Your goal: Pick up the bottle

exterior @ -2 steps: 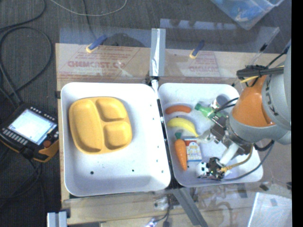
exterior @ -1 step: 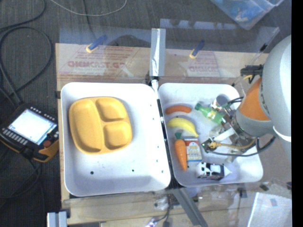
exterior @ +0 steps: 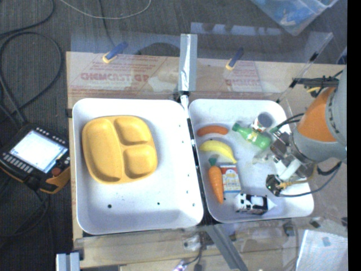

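**Me:** Bottle first — the small green plastic bottle [exterior: 252, 135] with a pale cap end lies on its side in the upper middle of the right-hand shallow white bin [exterior: 293, 210], neck toward the bin's divider, body angled down toward my side.

**Partner:** And your pincer?

**Me:** My pincer [exterior: 280, 151] sits low over the right bin, just beside the bottle's thicker end. Whether its fingers are spread or pressed together I cannot tell; the wrist and cables blur that part. I see nothing gripped, so I judge this as the approach step — no grasp made yet.

**Partner:** What crowds the bottle?

**Me:** A grey round cap-like object [exterior: 264, 119] lies just above it. An orange-red sausage-shaped toy [exterior: 212, 131] and a yellow plastic banana [exterior: 218, 149] lie to its left, near but apart from it. Lower down are an orange toy carrot [exterior: 216, 184], a small printed carton [exterior: 229, 180] and a black-and-white cow-patterned item [exterior: 251, 203]. The yellow compartment tray [exterior: 119, 148] sits in the left white bin [exterior: 90, 219], well out of the way.

**Partner:** So the next move?

**Me:** I think it calls for centring over the bottle's body, turning the wrist so the fingers close across its narrow width, then descending and lifting. The rounded plastic could roll or slip sideways, so I'd favour the middle over the neck.
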Available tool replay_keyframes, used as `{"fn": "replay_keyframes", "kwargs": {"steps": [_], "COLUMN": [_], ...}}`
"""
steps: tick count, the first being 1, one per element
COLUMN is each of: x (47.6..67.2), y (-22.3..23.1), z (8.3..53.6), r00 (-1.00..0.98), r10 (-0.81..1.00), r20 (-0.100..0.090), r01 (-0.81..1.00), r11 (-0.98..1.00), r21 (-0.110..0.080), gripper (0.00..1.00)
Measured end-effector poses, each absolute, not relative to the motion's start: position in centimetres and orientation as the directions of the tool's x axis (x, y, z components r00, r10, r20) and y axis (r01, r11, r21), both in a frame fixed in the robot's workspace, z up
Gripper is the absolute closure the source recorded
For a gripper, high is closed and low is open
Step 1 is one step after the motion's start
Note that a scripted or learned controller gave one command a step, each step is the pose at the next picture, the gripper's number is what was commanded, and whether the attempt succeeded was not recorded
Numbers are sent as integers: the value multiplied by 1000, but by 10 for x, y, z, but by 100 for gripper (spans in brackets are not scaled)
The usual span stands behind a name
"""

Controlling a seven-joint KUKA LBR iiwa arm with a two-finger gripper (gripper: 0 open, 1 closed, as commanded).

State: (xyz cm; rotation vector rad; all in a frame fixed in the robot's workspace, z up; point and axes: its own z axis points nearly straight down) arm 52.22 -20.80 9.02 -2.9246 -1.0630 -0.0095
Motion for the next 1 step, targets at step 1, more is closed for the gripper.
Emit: {"fn": "replay_keyframes", "kwargs": {"steps": [1], "x": [523], "y": [-211], "z": [99], "r00": [764], "r10": [646], "r20": [10], "r01": [646], "r11": [-764], "r21": [-6], "gripper": [100]}}
